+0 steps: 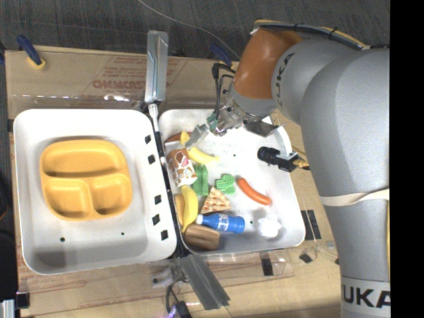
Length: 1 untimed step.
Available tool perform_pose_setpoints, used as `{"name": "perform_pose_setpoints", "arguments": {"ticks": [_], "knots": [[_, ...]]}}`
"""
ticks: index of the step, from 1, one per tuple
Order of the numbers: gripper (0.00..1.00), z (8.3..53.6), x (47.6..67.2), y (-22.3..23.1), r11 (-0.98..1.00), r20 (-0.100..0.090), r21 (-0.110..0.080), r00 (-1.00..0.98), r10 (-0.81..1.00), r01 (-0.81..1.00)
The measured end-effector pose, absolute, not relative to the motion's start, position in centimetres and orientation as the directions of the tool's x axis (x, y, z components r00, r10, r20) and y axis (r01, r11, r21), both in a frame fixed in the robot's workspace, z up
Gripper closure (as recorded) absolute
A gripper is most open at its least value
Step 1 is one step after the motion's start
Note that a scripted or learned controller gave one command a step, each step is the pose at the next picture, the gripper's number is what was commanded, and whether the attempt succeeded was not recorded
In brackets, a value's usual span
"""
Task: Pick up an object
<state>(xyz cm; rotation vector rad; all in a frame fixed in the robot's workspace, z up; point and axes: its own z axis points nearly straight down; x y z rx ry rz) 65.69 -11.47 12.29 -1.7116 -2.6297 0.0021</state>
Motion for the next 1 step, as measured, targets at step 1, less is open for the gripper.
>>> {"name": "perform_pose_setpoints", "arguments": {"ticks": [1], "knots": [[0.0,13.45,65.02,-13.13,0.309,0.0,-0.001,-0.309,0.951,0.951]]}}
